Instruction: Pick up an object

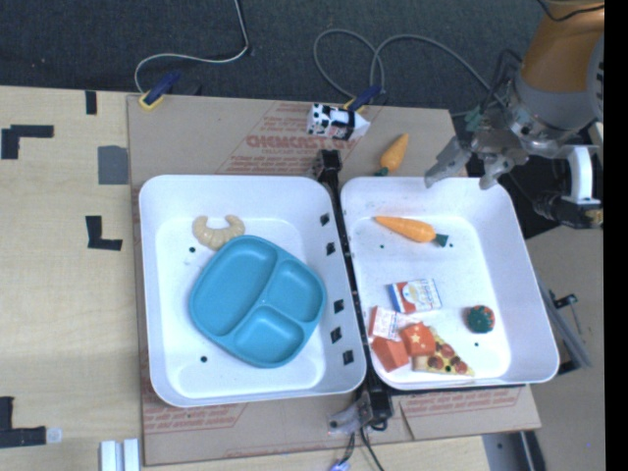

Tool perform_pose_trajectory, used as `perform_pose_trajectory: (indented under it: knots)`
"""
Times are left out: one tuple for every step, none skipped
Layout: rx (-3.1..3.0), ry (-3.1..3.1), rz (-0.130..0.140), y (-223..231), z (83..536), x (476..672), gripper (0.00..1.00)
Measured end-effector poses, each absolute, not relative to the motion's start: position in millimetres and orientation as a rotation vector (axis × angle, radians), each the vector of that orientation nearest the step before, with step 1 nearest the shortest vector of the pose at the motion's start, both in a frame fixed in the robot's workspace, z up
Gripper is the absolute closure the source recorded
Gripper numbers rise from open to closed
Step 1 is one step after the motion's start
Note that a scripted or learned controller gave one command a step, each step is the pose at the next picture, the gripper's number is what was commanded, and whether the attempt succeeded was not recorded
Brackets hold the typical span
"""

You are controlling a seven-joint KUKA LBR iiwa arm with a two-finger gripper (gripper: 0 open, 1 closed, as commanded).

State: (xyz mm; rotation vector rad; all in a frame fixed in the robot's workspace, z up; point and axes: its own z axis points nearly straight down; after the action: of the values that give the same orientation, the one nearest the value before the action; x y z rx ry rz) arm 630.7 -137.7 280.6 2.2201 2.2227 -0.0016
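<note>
The gripper [459,170] hangs over the right bin's [510,224] far rim, fingers spread and holding nothing. Inside that bin lie a toy carrot [404,228] — nearest the gripper — a small carton [412,295], a green ball [479,319] and a pizza slice [442,361].

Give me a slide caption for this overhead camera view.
Open hand hovers at the right bin rim, above a toy carrot; blue plate fills the left bin.
</note>
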Motion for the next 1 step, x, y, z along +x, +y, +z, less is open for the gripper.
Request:
perform_pose_trajectory:
  knots:
    - [2.222,2.226,-0.003,-103.1,178.7,619.3,0.0]
